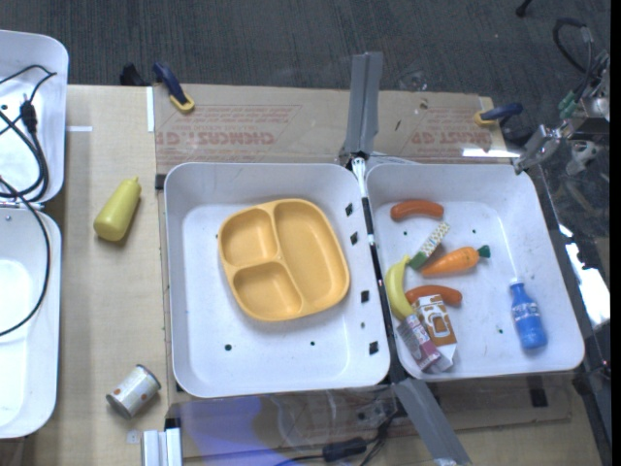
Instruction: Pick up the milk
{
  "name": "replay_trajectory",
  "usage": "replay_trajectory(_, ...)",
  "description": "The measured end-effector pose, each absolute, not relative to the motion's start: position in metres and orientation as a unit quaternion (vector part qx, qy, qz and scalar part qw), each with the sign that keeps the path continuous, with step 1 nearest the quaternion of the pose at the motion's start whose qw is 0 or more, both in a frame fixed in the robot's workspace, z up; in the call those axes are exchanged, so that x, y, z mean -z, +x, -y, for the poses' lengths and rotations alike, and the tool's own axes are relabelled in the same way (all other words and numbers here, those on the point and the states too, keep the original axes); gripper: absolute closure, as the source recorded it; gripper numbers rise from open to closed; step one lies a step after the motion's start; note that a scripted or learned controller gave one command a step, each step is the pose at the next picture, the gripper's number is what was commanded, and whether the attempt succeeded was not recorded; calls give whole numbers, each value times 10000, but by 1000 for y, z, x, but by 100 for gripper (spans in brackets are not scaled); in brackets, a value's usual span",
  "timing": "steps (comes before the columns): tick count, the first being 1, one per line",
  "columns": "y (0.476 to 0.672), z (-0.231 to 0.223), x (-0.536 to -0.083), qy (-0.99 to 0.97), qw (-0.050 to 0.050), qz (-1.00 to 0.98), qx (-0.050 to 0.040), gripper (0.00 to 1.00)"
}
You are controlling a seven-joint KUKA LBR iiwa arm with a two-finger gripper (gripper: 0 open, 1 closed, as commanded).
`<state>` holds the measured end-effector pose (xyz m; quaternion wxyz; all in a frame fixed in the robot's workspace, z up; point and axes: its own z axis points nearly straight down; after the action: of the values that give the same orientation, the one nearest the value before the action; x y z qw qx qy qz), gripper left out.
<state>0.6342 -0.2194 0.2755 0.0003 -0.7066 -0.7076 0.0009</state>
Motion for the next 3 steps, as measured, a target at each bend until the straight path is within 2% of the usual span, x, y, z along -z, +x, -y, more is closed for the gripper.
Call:
replay_trajectory(1, 569, 125, -178, -6305, 9, 7762, -8, 0)
replay_trajectory(2, 607, 134, -238, -7204, -3, 6936, -10, 0)
replay_trajectory(3, 545, 96, -137, -6959, 17, 7182, -16, 0)
